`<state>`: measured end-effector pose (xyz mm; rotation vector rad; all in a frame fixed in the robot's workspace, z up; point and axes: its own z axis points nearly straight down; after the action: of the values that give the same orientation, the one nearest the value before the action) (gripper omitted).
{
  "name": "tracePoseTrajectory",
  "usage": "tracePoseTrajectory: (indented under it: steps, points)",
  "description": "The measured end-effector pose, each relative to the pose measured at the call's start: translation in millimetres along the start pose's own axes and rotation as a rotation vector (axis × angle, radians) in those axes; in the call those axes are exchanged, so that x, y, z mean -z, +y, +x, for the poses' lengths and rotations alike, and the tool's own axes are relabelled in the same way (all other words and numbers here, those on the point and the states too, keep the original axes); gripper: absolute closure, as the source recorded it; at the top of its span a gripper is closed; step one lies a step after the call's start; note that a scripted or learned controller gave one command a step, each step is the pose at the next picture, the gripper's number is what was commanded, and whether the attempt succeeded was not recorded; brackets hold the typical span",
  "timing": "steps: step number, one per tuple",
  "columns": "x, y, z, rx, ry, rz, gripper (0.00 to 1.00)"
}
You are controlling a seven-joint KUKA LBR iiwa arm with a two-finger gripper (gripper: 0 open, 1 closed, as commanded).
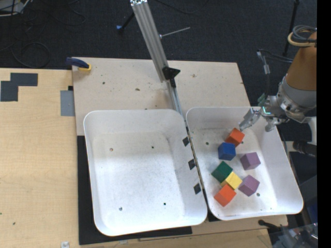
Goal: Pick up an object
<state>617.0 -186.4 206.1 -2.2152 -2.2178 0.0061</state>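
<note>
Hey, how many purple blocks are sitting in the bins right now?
2, both in the right bin: one purple block right of the blue block, the other purple block lower down, right of the yellow block. None looks hidden.

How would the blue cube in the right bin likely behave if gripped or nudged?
The blue cube looks rigid with flat faces, so it would probably slide, not roll. It seems small, likely light. The orange cube appears to touch it, so a push could shift both.

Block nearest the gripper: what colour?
Orange block, just below the gripper, in the camera view.
</note>
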Motion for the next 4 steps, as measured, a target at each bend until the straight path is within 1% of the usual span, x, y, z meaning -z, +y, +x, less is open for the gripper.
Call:
tracePoseTrajectory:
  steps: [1, 2, 3, 4]
  points:
    - [3, 1, 0, 0.002, -0.002, -0.004, 0.0]
    - [-44, -2, -6, -0.001, -0.001, 0.0, 0.0]
    - [-88, 1, -3, 0.001, -0.001, -0.002, 0.0]
    - [-117, 1, -2, 0.001, -0.001, -0.004, 0.0]
